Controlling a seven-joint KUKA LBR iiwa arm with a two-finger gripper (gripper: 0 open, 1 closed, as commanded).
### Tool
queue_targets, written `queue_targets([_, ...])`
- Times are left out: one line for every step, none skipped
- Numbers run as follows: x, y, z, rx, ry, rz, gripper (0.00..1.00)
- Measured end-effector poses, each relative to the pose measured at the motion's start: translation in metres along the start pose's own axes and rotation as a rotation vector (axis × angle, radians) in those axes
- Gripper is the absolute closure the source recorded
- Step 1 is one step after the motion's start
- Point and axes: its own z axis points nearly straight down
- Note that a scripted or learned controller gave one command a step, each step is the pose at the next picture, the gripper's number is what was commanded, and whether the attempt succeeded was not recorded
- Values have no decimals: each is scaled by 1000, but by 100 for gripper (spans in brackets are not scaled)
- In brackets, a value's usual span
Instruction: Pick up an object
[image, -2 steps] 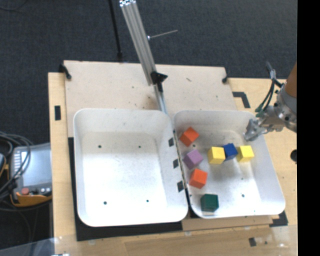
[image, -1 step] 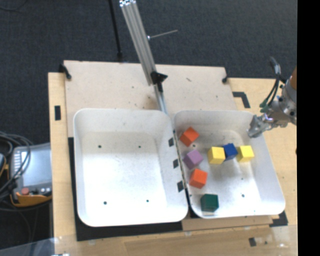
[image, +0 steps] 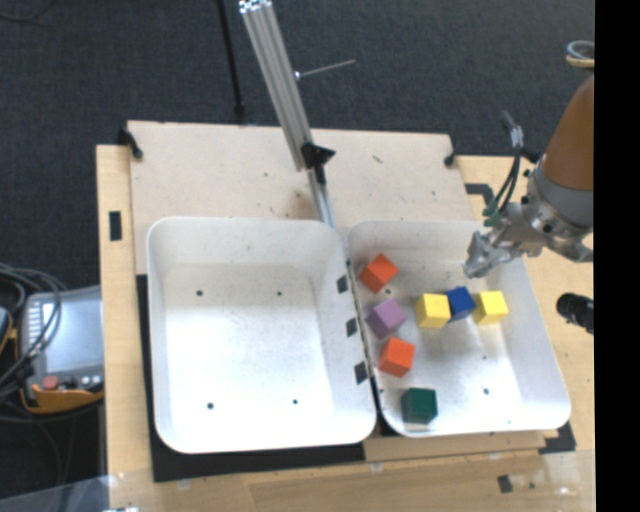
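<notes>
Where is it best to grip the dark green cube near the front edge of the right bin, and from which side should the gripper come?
Probably from straight above, closing on two opposite flat side faces of the dark green cube. It stands alone; the nearest orange cube is apart. The right bin's front rim is close, so fingers are safer across the left and right faces.

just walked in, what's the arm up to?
The gripper hovers over the upper part of the right bin, above the row made by a yellow cube, blue cube and second yellow cube. Nothing is visibly between its fingers. Two orange cubes, a purple one and a green one lie nearer the divider.
</notes>
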Motion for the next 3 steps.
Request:
queue_targets([43,-2,2,1,0,1,100])
queue_targets([96,-4,24,3,0,1,100])
queue_targets([147,-18,35,2,0,1,100])
